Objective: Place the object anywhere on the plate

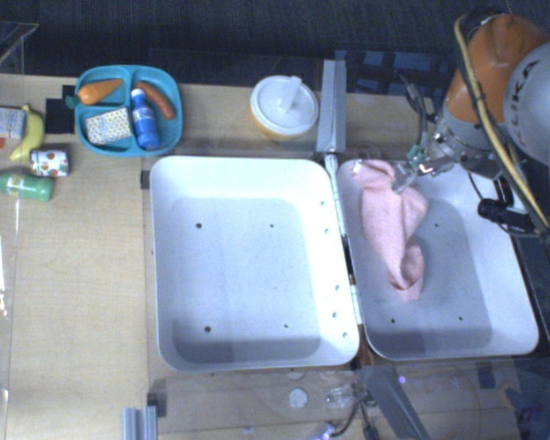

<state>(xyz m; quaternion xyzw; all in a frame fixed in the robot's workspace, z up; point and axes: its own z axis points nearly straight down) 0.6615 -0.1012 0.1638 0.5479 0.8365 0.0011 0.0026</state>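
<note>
A pink cloth [391,223] lies lengthwise in the left half of the right bin [477,328]. Its upper right corner is drawn up to my gripper [409,178], which is shut on that corner near the bin's back edge. The rest of the cloth trails toward the front and casts a shadow on its right side. The blue divided plate [170,117] sits on the bench at the back left, beyond the left bin. It holds toy food: a carrot, a sausage, a blue bottle and a cracker.
The left bin [247,255] sits between the cloth and the plate. A white lidded cup [284,105] stands behind it. A metal divider [328,108] rises between the bins. Small toy items [27,154] lie at the bench's far left.
</note>
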